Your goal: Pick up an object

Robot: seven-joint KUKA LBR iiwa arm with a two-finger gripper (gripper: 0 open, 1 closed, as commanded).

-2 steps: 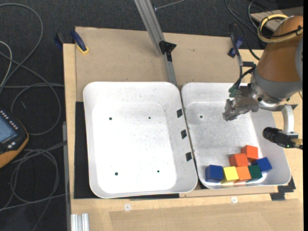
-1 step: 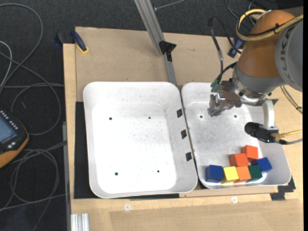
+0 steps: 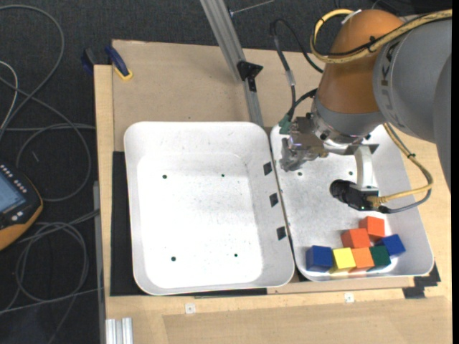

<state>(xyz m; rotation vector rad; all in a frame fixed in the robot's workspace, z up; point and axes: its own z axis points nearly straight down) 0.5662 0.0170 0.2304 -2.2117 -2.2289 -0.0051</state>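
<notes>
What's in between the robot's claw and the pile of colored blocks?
Mostly bare white bin floor, seen from the overhead camera. The gripper is up top; the blocks are in the near corner.

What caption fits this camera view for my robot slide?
Robot arm's pincer hovers over the right bin, with colored blocks huddled in its near corner.

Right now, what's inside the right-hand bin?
In the right bin, a cluster of small blocks sits in the near corner: blue, yellow, orange, green. The arm and its pincer hang over the far end, covering the floor there.
</notes>
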